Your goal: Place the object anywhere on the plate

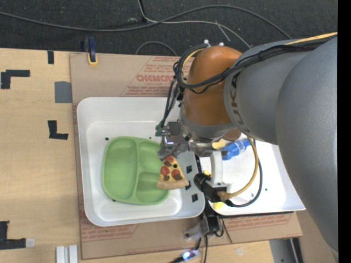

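Placing step, judging by the layout. Pizza slice (171, 173) seen over the right rim of the green plate (123, 169), tip pointing up toward the jaws, crust end down and overlapping the plate's lower right compartment. Plate lying in the left bin (90, 147), arm (285, 103) reaching over the divide between the bins.

Jaws just above the slice's tip, close enough to be touching it. Cannot tell whether clenched on the slice or released, as the wrist hardware crowds that spot. Equally unclear whether the slice hangs in the air or already rests on the rim.

Next move, if still carried: shift a little left, so the slice sits clear of the rim and over a compartment. Then lower and let go. If already resting: lift straight up without dragging it off the edge. Risk of tipping off the rim into the gap between plate and bin wall.

Much of the right bin (274, 190) covered by the arm and its orange band (208, 86). Something blue (237, 148) peeking out below the wrist and something yellow (218, 204) near the bin's front edge, both partly hidden and hard to name. Plate's right edge masked by slice and wrist. Bench (33, 163) cut off at left and bottom.
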